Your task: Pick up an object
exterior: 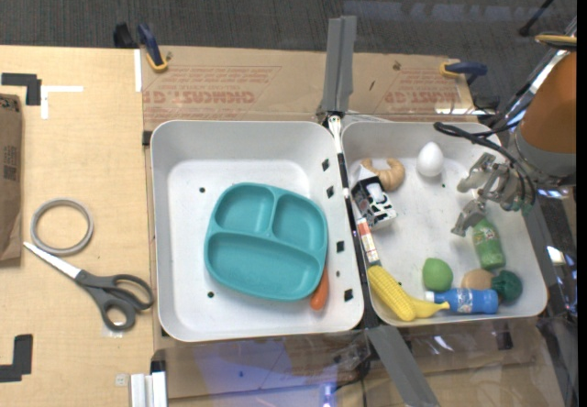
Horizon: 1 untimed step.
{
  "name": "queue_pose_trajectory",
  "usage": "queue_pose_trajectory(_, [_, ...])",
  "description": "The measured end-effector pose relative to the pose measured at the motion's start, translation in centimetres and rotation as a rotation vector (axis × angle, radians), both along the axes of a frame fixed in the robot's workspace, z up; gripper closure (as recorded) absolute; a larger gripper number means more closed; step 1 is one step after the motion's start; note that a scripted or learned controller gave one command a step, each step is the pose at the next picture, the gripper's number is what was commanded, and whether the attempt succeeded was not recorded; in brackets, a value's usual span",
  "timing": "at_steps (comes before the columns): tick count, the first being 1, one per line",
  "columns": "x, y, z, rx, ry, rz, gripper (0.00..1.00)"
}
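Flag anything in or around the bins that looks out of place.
The carrot in the left bin is half tucked under the teal plate, wedged against the bin wall. A red marker lies along the divider between the bins rather than flat on the right bin's floor. Nothing looks spilled or broken.

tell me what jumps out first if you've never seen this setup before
The big teal divided plate fills the middle of the left bin. The right bin holds a jumble of toy food along its near side: a yellow banana, a green ball, a blue bottle. The gripper hangs over that bin's right side, just above a green bottle.
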State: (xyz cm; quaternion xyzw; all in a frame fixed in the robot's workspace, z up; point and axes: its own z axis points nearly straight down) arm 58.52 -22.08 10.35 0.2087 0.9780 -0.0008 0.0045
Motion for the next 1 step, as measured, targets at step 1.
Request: queue_pose_trajectory(1, [0.52, -0.01, -1.05, 0.001, 0.004, 0.027, 0.0])
